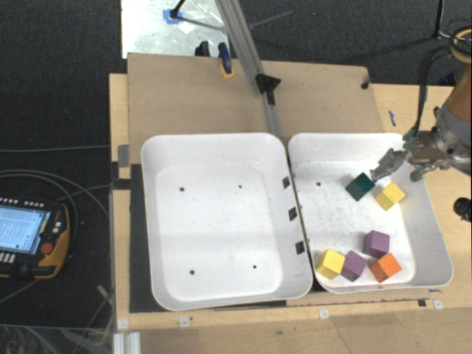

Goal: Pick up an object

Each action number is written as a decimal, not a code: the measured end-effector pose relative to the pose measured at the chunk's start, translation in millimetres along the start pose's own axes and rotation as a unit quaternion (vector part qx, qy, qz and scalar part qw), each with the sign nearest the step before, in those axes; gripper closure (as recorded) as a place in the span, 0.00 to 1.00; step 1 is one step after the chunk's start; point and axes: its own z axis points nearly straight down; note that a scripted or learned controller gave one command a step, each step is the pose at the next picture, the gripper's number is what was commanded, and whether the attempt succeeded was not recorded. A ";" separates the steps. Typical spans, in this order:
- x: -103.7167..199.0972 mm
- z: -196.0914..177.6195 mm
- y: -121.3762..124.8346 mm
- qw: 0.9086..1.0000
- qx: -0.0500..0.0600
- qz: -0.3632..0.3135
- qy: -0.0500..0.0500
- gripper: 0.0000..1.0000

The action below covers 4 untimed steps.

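The right bin (pixel 435 231) holds several small blocks. A dark green block (pixel 360 186) and a yellow block (pixel 389 195) lie near its upper right. Two purple blocks (pixel 376 242) (pixel 354 265), an orange block (pixel 384 267) and another yellow block (pixel 331 262) cluster near its front edge. My gripper (pixel 397 173) reaches in from the right and hovers just above the green and yellow pair. It is open, with one finger (pixel 383 167) by the green block's upper right corner and nothing between the fingers.
The left bin (pixel 158 220) sits beside the right one, joined along a middle rim with black clips (pixel 292 213). A grey pole (pixel 243 35) slants over the bench's back. A teach pendant (pixel 26 234) lies on the floor at far left.
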 end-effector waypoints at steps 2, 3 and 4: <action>-23.9 126.9 74.9 1.000 0.002 -0.001 0.000 0.00; -30.8 185.3 74.2 1.000 0.003 0.000 0.000 0.00; -30.8 170.4 76.8 1.000 -0.001 -0.001 -0.001 1.00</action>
